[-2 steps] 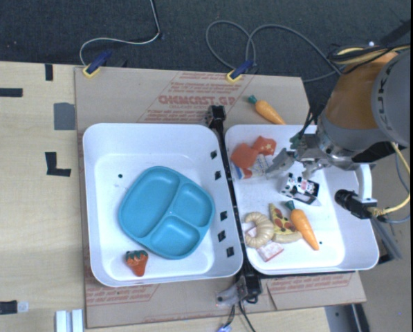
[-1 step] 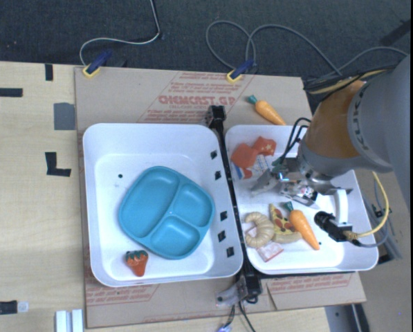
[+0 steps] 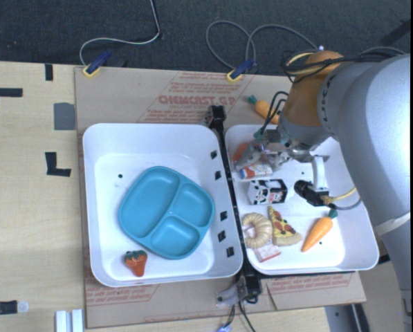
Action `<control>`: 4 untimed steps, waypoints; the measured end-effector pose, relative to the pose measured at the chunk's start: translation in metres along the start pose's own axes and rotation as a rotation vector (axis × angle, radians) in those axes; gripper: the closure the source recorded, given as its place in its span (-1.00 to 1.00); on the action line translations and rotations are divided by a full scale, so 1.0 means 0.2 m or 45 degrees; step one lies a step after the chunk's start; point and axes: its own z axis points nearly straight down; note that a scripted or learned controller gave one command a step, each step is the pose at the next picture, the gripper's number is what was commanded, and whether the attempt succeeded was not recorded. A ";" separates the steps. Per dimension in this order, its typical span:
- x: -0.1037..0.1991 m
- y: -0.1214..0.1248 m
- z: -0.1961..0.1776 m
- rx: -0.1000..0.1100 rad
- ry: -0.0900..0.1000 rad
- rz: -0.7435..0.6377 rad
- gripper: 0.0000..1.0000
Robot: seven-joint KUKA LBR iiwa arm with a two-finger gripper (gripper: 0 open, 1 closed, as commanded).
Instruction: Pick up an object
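Setting: dark carpet beyond a pale wooden bench; a printed cardboard sheet (image 3: pixel 192 99) lies under both bins.
Left bin (image 3: pixel 99 140): shallow white plastic; holds a glossy light-blue divided plate (image 3: pixel 166 211) and a small red toy strawberry (image 3: pixel 135 262) near its front wall.
Right bin (image 3: pixel 355 244): shallow white plastic, crowded with toys.
Contents, right bin: black-and-white cow-print carton (image 3: pixel 267 191); tan ring doughnut (image 3: pixel 256 229); pizza slice (image 3: pixel 284 229); orange carrot (image 3: pixel 317 232); red-and-white packet (image 3: pixel 249 159) at the rear.
Arm: grey, orange band (image 3: pixel 306 102) above the wrist, reaching over the bin's rear.
Gripper (image 3: pixel 267 147): low over the red-and-white packet; finger state cannot be told, nothing visibly held.
Likely target: the packet, against the divider wall.
Risk: thin, flat packet may slide rather than lift; the nearby wall and carton could block a finger.
Risk: smooth hard toys may squirt out of a pinch.
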 end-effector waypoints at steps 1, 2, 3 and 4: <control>0.00 0.13 0.01 0.019 0.002 0.004 -1.00; 0.01 0.13 0.01 0.017 -0.004 0.006 -1.00; 0.01 0.13 0.01 0.019 0.000 0.004 -1.00; 0.01 0.13 0.01 0.017 -0.004 0.006 -1.00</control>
